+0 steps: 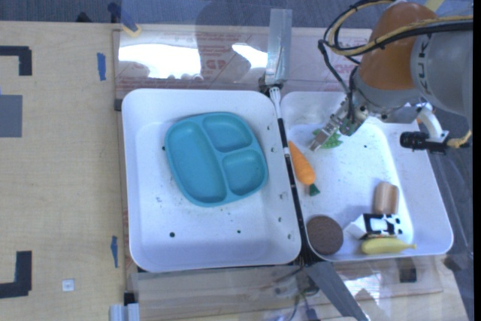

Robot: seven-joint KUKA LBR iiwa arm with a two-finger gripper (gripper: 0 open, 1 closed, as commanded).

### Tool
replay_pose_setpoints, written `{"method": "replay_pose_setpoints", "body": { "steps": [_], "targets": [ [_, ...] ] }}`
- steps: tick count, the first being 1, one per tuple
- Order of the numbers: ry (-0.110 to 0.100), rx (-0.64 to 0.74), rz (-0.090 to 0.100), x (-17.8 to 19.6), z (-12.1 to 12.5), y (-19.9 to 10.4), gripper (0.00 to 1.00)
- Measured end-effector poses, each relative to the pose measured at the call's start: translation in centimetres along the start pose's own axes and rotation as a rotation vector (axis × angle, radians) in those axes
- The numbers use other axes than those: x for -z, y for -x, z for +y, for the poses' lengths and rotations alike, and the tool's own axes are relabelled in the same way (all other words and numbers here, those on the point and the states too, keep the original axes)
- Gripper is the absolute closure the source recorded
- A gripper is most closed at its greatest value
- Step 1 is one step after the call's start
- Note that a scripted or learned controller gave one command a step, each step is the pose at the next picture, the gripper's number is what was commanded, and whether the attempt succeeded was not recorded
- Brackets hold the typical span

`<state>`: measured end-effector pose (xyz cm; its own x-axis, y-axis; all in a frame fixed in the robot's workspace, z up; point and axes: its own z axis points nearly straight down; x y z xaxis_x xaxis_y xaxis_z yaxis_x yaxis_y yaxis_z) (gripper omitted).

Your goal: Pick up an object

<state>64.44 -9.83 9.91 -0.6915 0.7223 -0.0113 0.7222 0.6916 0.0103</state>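
Brown disc (325, 234) front of right bin (421, 184) | carrot (302, 165) by divider | pincer (328, 136) above carrot, state unclear

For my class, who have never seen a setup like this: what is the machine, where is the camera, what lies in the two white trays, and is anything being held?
One camera looks down at a slant on a bench. A grey robot arm reaches in from the right; its gripper hangs over the right bin. That bin holds a toy carrot, a brown disc, a brown roll, a black-and-white piece and a banana. The left bin holds a blue divided plate. Whether anything is gripped is unclear.
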Motion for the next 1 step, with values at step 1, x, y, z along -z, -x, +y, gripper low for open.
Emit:
{"method": "replay_pose_setpoints", "body": {
  "steps": [1],
  "targets": [
    [-0.003,-0.328,0.004,8.98,5.34,-3.60,1.00]
  ]
}}
